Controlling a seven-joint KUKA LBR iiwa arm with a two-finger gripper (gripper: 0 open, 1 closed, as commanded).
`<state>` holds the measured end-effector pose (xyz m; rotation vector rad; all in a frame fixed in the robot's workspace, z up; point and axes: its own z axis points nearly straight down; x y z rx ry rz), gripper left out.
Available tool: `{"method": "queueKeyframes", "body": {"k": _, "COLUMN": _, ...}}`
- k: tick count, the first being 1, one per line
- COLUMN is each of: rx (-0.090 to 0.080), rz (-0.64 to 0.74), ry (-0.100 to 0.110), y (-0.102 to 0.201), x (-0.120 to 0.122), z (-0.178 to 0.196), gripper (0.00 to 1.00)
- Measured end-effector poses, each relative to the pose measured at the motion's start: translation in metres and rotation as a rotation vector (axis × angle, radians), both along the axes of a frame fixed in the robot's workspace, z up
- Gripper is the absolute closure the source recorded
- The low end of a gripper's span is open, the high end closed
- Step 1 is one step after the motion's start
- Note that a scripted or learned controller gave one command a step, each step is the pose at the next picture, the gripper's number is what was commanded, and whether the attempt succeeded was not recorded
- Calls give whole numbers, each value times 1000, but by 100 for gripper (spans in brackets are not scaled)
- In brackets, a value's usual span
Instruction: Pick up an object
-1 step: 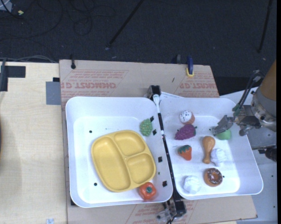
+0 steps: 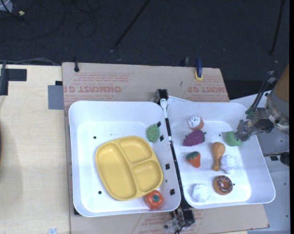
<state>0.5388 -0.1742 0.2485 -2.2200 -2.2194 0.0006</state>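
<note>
Gripper (image 2: 242,130) sits at the right bin's (image 2: 264,165) far-right wall, right against a green toy (image 2: 230,138); can't tell whether it's got it. Risk imo: toy's jammed near the wall, so it could slip off, or roll toward the drumstick (image 2: 218,155) just left.

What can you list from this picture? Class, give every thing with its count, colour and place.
bins: 2, white, side by side on the cardboard
divided plate: 1, yellow, left bin
green toy: 1, green, left bin, by the plate's far corner
tomato toy: 1, red, left bin, near edge
cupcake toy: 1, white and brown, right bin
grapes: 1, purple, right bin
strawberry: 1, red, right bin
drumstick: 1, tan, right bin
doughnut: 1, brown, right bin
green object: 1, right bin, at the gripper
gripper: 1, grey, right bin's far right
</note>
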Motion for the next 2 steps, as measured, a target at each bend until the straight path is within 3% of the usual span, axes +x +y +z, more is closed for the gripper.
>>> {"method": "queueKeyframes", "body": {"k": 1, "rx": 0, "rz": 5, "ry": -8, "y": 66, "x": -38, "z": 99, "gripper": 100}}
{"method": "queueKeyframes", "body": {"k": 2, "rx": 2, "rz": 9, "ry": 6, "y": 161, "x": -29, "z": 44, "gripper": 100}}
